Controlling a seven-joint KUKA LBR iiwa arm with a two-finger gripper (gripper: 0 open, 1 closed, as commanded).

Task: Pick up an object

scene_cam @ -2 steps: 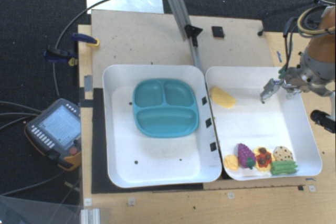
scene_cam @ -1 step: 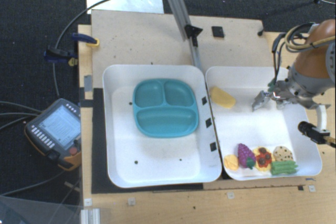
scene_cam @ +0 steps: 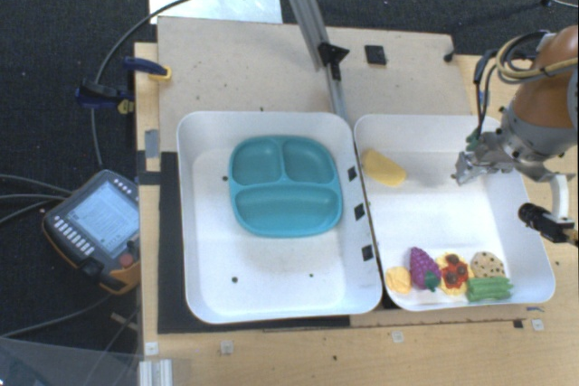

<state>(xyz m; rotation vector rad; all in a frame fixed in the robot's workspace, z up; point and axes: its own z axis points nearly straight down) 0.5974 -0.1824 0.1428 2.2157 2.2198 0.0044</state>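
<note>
A light wooden desk [scene_cam: 271,68] carries two shallow white bins side by side. The left bin [scene_cam: 204,221] holds a teal divided plate [scene_cam: 285,187], which lies flat in the bin's upper half, nearer its right wall than its left. The right bin [scene_cam: 434,212] holds the toy foods. A yellow piece shaped like a banana or lemon wedge [scene_cam: 384,168] lies alone near the bin's upper left corner, close to the wall shared with the left bin. Along the bin's front edge sits a row of small items close together: a yellow-orange piece [scene_cam: 398,279] at the left, a purple bunch of grapes [scene_cam: 422,267] beside it, a pizza slice with red spots [scene_cam: 453,271], a tan cookie with dark chips [scene_cam: 488,264], and a green pod-like piece [scene_cam: 489,288] just below the cookie at the front right corner. The grey arm reaches in from the right, and its gripper [scene_cam: 472,167] hangs over the upper right part of the right bin, well apart from the yellow piece and from the front row. Nothing shows between the fingers, and whether they are apart or together cannot be told.
</note>
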